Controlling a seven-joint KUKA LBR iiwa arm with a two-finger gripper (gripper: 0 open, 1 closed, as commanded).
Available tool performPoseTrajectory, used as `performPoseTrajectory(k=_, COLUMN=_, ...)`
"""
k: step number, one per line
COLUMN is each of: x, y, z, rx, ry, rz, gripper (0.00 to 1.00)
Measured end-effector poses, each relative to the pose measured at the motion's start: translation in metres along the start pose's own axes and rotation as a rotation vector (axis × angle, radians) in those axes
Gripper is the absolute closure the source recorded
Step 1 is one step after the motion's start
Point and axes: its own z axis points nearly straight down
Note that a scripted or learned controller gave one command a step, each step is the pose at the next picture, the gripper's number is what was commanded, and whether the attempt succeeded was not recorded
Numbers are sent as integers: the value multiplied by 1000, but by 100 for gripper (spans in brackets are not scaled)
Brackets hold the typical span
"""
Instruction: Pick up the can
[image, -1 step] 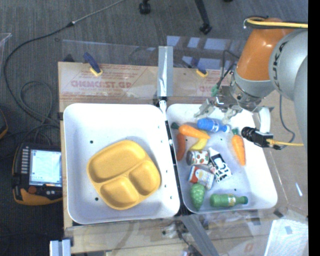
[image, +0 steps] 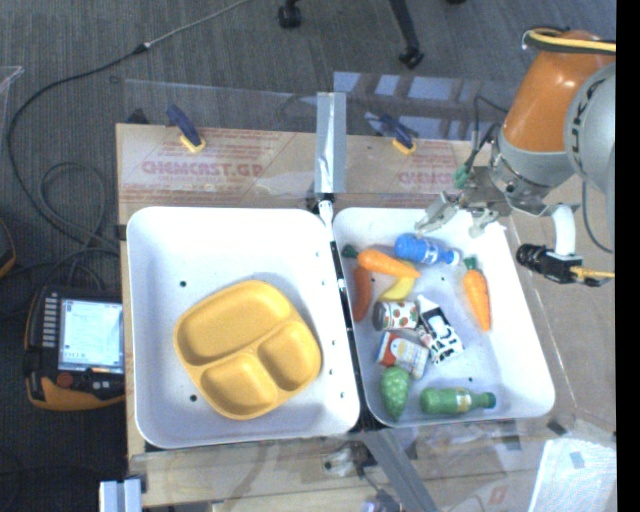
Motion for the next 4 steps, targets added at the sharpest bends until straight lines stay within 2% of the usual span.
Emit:
performPoseTrajectory(k=1, x=-61, y=12, z=51, rx=0, ry=3, rz=189, gripper=0)
performPoseTrajectory(k=2, x=-31, y=24, z=124, rx=-4, ry=-3, rz=236, gripper=0)
performPoseTrajectory(k=3, x=-51, y=-26, z=123, rx=-6, ry=1, rz=151, gripper=0)
performPoseTrajectory(k=4, x=-55, y=-52, z=121, rx=-17, ry=6, rz=142, gripper=0)
